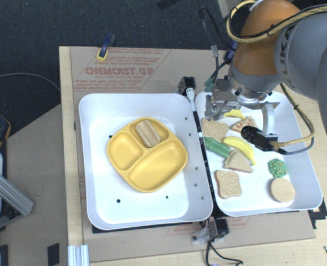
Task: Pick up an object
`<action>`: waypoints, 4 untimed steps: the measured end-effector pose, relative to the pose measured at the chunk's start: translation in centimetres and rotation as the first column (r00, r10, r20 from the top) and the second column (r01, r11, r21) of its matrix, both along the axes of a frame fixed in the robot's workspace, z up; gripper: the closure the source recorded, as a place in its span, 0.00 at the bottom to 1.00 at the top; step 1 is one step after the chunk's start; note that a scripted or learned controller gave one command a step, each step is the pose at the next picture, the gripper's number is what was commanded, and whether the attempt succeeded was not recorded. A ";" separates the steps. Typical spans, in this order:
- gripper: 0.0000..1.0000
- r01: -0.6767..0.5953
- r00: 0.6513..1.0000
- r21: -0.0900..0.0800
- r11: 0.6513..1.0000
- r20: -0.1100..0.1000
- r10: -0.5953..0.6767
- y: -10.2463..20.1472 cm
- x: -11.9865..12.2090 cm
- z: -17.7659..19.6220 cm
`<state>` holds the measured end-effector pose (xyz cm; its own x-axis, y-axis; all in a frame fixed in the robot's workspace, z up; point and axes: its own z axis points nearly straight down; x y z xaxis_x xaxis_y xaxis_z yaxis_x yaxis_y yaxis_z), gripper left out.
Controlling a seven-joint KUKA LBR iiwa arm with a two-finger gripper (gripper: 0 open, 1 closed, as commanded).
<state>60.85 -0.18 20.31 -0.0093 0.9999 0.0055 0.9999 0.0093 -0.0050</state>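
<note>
1. We see the gripper (219, 108) low over the far end of the right bin (307, 188), at the edge of a heap of toy food. Whether it is apart or together we cannot tell; nothing visibly sits in it.
2. Nearest candidates: a tan bread piece (214, 129) just below the gripper and a small banana (235, 114) just to its right. A green pod (216, 147) and a larger banana (241, 147) lie further below.
3. Well apart from the tool, toward the near end: a toast slice (228, 183), a broccoli floret (276, 167), a round cookie (281, 190).
4. The left bin (94, 148) holds a yellow divided plate (147, 154) carrying a small roll (147, 132).
5. Our judgement: items under the tool crowd together. A clean grab wants one item centred, straight descent, and the closing checked before lifting.
</note>
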 end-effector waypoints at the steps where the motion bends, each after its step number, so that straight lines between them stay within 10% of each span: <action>1: 1.00 0.001 1.000 -0.001 1.000 -0.001 -0.001 7.2 -2.8 -2.0; 3: 1.00 0.004 1.000 0.000 1.000 0.015 -0.004 13.5 -12.9 19.2; 4: 1.00 0.007 1.000 -0.005 1.000 0.009 -0.007 13.3 -12.8 19.8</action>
<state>48.01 13.17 40.13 -0.0021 1.0000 0.0001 1.0000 0.0021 0.0037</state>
